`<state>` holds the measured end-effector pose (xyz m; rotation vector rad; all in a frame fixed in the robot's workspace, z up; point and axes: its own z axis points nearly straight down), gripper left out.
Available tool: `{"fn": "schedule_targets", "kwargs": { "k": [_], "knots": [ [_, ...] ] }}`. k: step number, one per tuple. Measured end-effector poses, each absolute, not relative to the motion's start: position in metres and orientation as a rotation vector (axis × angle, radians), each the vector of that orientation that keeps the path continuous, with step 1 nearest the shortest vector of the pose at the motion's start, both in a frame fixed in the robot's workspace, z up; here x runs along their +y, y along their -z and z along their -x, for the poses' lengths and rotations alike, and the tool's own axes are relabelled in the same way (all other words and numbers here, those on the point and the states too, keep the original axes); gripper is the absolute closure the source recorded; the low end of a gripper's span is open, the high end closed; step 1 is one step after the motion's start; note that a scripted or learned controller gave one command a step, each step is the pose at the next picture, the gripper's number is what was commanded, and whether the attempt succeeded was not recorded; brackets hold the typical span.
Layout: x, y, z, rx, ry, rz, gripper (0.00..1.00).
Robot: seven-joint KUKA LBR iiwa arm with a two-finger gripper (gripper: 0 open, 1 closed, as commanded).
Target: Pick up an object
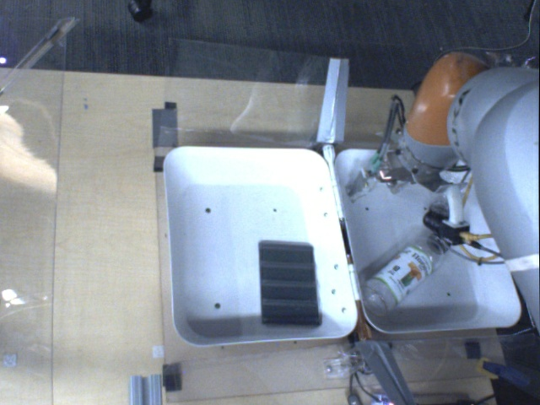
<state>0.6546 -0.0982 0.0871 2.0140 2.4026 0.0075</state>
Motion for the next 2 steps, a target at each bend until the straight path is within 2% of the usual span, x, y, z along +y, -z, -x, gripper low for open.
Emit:
{"fn": "schedule_targets", "kwargs": {
  "k": [1,2],
  "knots": [
    [-0.153,-0.089,-0.575,2.518,-0.007,-1.86,0.0],
    [-0.146,-0.09,-0.491,2.597,-0.01,-1.744,0.0]
  ]
}}
